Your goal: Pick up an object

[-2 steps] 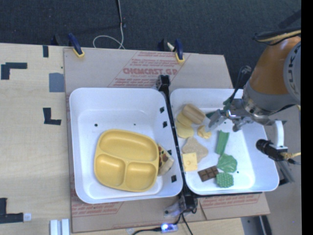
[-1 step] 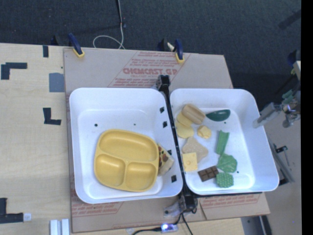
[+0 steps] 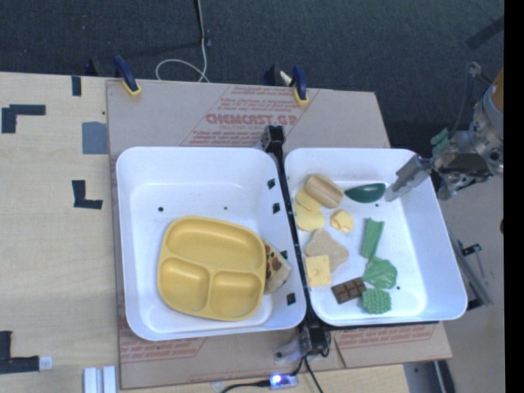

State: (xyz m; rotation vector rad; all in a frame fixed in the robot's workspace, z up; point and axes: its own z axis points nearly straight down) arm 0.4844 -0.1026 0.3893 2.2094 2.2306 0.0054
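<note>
We see the end effector over the right bin's far right edge; we cannot tell its state. Just left of it lies a dark green spoon-shaped piece, other toy foods below-left.

right bin crowded on its left and middle with food pieces, bare strip along right wall; yellow tray fills most of left bin
</note>
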